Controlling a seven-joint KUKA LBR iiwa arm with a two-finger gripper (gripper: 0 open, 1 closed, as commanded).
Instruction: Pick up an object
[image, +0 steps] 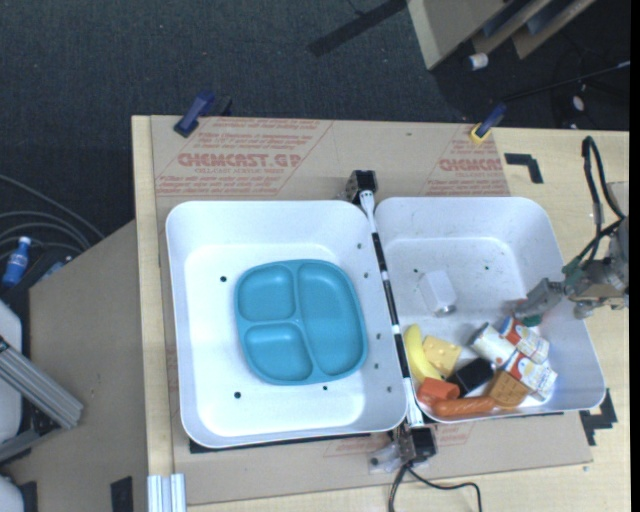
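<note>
The right bin holds a heap of small things in its near corner. Among them are a yellow banana-like piece, a yellow wedge, a white cylinder, a black block, an orange sausage-shaped piece and small printed cartons. A clear little block lies apart near the bin's middle. My gripper hangs over the bin's right rim, just above and right of the heap, with nothing seen in it.
A blue divided plate lies in the left bin. A black hinge strip runs between the bins. Cables trail at the right edge, and blue and yellow clamps sit on the board's far edge.
</note>
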